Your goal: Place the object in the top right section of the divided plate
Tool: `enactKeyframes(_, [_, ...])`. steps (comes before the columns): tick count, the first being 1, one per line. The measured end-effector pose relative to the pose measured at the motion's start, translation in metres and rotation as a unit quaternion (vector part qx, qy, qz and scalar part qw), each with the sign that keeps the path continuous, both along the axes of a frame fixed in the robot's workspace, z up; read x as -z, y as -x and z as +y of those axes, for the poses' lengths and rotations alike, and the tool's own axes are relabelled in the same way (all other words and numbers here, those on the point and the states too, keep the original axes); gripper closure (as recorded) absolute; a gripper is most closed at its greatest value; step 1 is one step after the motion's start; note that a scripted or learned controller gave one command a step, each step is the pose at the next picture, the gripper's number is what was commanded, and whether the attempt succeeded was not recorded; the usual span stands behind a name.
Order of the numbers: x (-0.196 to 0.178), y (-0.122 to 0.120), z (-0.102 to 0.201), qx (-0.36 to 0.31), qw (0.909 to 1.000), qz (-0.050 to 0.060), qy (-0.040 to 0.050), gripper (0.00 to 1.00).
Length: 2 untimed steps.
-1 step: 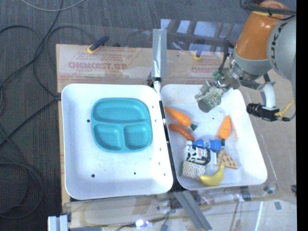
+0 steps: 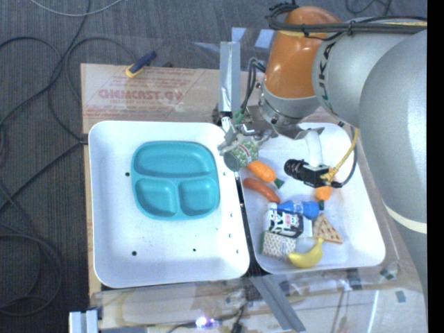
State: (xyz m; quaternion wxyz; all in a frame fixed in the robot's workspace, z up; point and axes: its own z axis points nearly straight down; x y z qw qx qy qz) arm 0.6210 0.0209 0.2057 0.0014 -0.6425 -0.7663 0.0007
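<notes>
Green and white, the small can-like object (image 2: 241, 152) sits at the gripper (image 2: 238, 139), right above the ridge where the two white bins meet. You can see it pressed against the fingers, and it looks clamped between them, though the wrist shadows the contact, so treat that hold as probable and not proven. The teal divided plate (image 2: 175, 180) lies well apart in the left bin (image 2: 111, 255), its top right section bare. Watch for a slip during the carry: a round body pinched off-centre can roll out and drop on the bin edge or back among the carrot (image 2: 261, 170), the banana (image 2: 307, 256) and the other toys in the right bin (image 2: 361, 248). Mind also a release too close to the plate's inner ridge, since the object could tip into the lower section.
</notes>
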Motion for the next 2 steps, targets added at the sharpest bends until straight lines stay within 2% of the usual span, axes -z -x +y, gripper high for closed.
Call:
enactKeyframes(1, [0.009,-0.012,0.069,-0.007,1.0,0.0,0.0005,1.0])
enactKeyframes(2, [-0.062,-0.002,0.144,-0.114,0.9935,-0.001,0.0013,1.0])
